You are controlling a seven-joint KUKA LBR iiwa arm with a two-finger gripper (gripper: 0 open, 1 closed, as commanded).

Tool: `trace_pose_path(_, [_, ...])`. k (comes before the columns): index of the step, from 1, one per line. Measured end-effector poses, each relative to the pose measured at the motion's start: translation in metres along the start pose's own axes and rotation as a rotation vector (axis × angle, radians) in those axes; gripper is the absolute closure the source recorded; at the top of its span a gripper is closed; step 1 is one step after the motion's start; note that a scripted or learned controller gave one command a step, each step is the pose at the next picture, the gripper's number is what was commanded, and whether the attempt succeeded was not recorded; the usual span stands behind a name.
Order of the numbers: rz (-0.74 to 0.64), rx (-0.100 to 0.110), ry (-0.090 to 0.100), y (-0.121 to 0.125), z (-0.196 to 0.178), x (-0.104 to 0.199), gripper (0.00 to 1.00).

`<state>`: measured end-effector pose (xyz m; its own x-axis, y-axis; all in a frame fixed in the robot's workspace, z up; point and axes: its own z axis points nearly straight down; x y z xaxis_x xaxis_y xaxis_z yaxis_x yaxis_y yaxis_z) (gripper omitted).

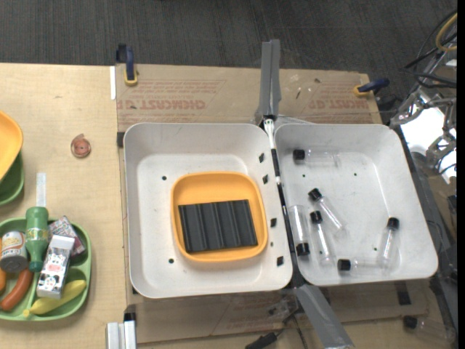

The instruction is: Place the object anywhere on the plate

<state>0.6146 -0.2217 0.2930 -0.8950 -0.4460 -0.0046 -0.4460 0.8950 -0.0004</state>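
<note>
Left bin (145,195): an orange plate (216,184) is sitting at its centre, carrying a dark ribbed slab (216,224).

Right bin (407,195): clear vials with black caps (325,213) are lying scattered, several near the divider, one (388,238) toward the right wall, well apart from the plate.

Claw: state cannot be told.

Risks, as judged: the vials are looking round and slick, so one is liable to be rolling or slipping from a pinch; neighbouring vials are crowding a grasp; a vial dropped on the ribbed slab may be rolling off.
</note>
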Motion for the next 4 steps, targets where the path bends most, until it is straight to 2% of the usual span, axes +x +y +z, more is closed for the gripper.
trace_pose_path(1, [-0.309, -0.002, 0.000, -0.001, 0.047, -0.003, 0.00])
trace_pose_path(2, [-0.595, -0.003, 0.000, 0.006, 0.056, 0.009, 0.00])
trace_pose_path(3, [-0.937, -0.001, -0.002, -0.004, 0.078, -0.032, 0.00])
trace_pose_path(4, [-1.252, -0.002, -0.003, -0.019, 0.103, -0.041, 0.00])
